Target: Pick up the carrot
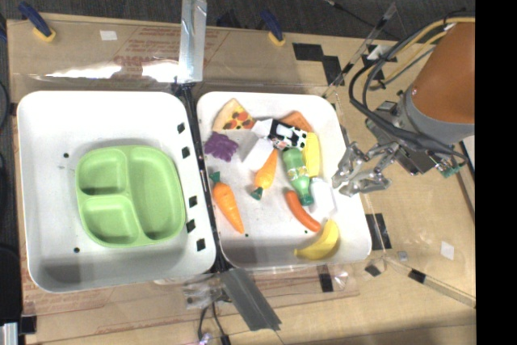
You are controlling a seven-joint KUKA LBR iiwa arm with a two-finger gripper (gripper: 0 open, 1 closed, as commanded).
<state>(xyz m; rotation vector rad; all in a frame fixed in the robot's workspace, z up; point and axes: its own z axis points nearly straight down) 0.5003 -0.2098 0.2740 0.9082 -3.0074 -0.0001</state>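
Two orange carrots lie in the right bin (349, 248). One carrot (229, 207) sits near the bin's left wall, leafy end pointing up-left. A second carrot (266, 170) lies tilted in the middle, green end down, beside a green bottle (296, 174). A reddish-orange pepper-like piece (301, 211) rests lower right, above a banana (321, 241). My gripper (360, 172) hangs outside the bin, just past its right wall, apart from all the toys, with nothing seen in it.
The right bin also holds a pizza slice (233, 117), purple grapes (220, 146), a black-and-white carton (287, 134) and a yellow piece (312, 153). A green divided plate (129, 194) sits in the left bin (40, 117). Cables trail from the arm's wrist (436, 117).
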